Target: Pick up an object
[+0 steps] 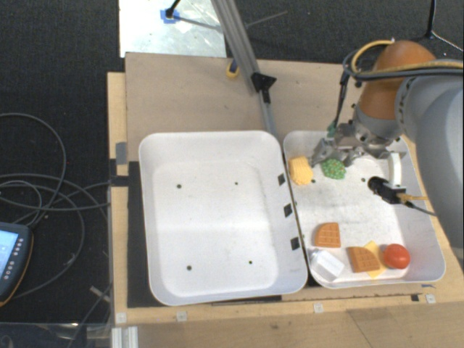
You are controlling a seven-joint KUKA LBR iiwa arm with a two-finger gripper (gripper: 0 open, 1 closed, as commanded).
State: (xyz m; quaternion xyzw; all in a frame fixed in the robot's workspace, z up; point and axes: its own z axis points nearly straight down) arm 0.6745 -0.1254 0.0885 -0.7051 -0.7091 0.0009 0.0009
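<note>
My pincer (pixel 335 158) hangs low over the far end of the right bin (pixel 428 267), right at a green broccoli piece (pixel 333 169); whether it is apart or clamped I cannot tell. A yellow corn piece (pixel 301 171) lies just beside it. Nearer the front lie two waffles (pixel 328 235), a tomato (pixel 396 256) and a white block (pixel 328 264).

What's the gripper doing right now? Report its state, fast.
Gripper: down in the right bin, right at the green object; whether it is open, shut or holding anything cannot be told.
</note>
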